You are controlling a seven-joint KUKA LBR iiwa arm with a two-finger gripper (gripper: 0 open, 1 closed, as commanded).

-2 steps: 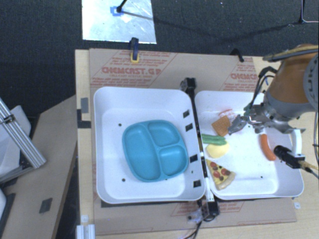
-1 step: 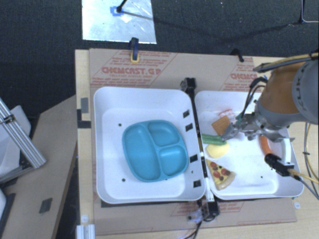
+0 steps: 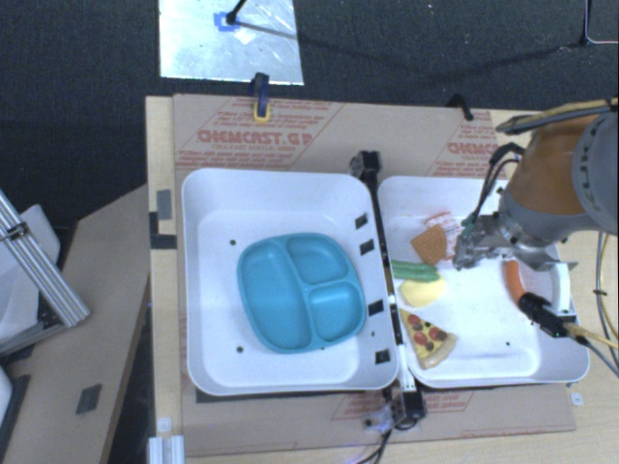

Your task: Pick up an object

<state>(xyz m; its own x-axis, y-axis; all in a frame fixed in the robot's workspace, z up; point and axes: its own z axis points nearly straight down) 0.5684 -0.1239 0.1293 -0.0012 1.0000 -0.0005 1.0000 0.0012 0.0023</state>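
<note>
The right bin [image 3: 484, 361] holds several toy foods. A brown cracker-like piece [image 3: 429, 246] lies at its upper left, with a green piece [image 3: 414, 271] and a yellow piece [image 3: 423, 292] below it. A pizza slice [image 3: 429, 340] rests near the front left corner. An orange sausage-shaped piece [image 3: 514, 278] lies further right. My gripper [image 3: 466, 252] hangs low over the bin, just right of the brown piece and left of the orange one. Its tips are dark and hard to make out.
The left bin [image 3: 218, 201] holds a blue divided plate [image 3: 300, 291]. A black clamp strip [image 3: 377, 249] runs between the two bins. The grey arm with its orange band [image 3: 551, 177] covers the right bin's upper right. A black fitting [image 3: 542, 315] sits near that bin's right wall.
</note>
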